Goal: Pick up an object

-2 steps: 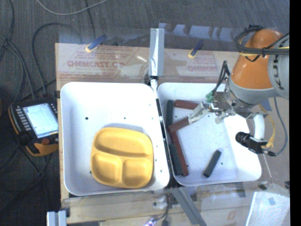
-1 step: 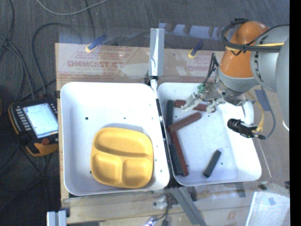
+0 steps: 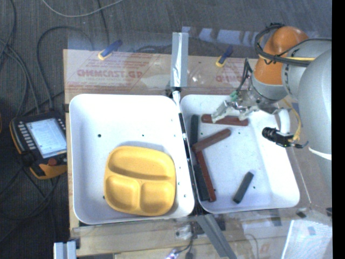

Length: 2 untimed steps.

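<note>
Two white bins side by side on the bench. The left bin (image 3: 86, 144) holds a yellow three-compartment tray (image 3: 141, 180), lying flat toward the near side. The right bin (image 3: 280, 171) holds the small stuff: a long brown bar (image 3: 205, 176) along the left wall, a brown bar (image 3: 212, 138) angled above it, another brown bar (image 3: 226, 121) at the far edge, a black bar (image 3: 194, 127) upright against the left wall, and a short dark grey block (image 3: 243, 187) on its own near the front right.

The arm (image 3: 302, 74) comes in from the right — orange band up top. The gripper (image 3: 228, 110) sits low at the far edge of the right bin, right over the far brown bar; can't tell whether it is apart or together, or whether anything is gripped.

Behind the bins, a clear sheet (image 3: 124, 74) carries reversed red lettering, unreadable. Blue-and-yellow clips (image 3: 109, 49) at its far edge. A pendant (image 3: 40, 139) with a lit screen lies on the floor to the left — text too small.
</note>
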Motion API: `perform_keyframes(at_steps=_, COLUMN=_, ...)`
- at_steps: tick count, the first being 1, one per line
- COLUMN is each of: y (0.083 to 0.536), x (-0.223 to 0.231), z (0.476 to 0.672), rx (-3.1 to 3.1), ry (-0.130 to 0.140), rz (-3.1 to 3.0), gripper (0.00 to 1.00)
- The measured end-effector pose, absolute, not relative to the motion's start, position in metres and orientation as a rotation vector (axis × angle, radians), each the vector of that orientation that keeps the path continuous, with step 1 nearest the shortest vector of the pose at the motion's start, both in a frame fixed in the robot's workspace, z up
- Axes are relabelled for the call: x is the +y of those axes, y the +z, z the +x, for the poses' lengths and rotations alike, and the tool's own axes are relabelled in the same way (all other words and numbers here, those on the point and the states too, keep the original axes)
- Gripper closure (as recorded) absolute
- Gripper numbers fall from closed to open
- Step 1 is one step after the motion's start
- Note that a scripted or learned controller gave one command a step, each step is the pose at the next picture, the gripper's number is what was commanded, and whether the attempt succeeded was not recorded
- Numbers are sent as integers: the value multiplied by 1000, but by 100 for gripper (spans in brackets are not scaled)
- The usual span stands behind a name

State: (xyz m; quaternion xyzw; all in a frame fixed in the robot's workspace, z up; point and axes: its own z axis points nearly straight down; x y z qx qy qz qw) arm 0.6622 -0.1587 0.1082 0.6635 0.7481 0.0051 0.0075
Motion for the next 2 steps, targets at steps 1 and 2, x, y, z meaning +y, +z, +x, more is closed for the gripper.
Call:
perform_keyframes(at_steps=1, y=102, x=-185, z=653, rx=2428, ry=25, rz=1945, gripper=0)
perform_keyframes(at_steps=2, y=101, x=-187, z=651, rx=2456, ry=21, rz=1910, gripper=0)
